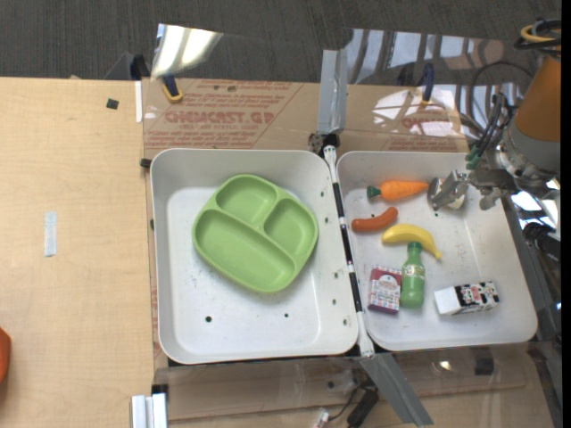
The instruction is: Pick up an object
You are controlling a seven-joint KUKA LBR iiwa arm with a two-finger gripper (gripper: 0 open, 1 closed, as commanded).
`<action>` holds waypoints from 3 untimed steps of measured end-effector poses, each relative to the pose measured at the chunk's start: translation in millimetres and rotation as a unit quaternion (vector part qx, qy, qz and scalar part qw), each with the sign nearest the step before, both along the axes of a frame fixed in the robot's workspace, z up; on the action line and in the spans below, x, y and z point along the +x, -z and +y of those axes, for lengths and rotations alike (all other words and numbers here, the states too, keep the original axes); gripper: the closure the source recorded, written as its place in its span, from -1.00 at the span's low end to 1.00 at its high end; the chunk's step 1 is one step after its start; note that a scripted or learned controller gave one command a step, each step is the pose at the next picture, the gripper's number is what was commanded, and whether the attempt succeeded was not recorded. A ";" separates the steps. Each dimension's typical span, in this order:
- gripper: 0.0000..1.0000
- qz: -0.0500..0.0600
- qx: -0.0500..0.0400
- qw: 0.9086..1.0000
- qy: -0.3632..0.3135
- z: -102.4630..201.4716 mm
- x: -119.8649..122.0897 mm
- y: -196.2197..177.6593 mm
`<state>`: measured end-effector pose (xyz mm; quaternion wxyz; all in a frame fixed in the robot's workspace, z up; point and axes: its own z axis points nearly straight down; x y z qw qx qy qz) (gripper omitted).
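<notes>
pincer (449,193) hovering top of right bin (517,328), can't tell how it's set | carrot (401,189) just beside it, sausage (375,220) and banana (412,236) near | tip: drop straight over carrot's middle, squeeze across the narrow width

We see six small things in the right bin (526,315). Nearest its far wall lies a carrot (399,189), then a red sausage (374,220), then a yellow banana (411,236). Toward the bin's near wall a green bottle (412,277) lies beside a pink carton (385,291), with a black-and-white carton (466,298) near the right wall.
</notes>
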<state>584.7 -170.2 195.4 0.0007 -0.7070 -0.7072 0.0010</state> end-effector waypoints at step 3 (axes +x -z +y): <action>1.00 -0.001 -0.001 0.999 -0.038 27.1 31.5 94.7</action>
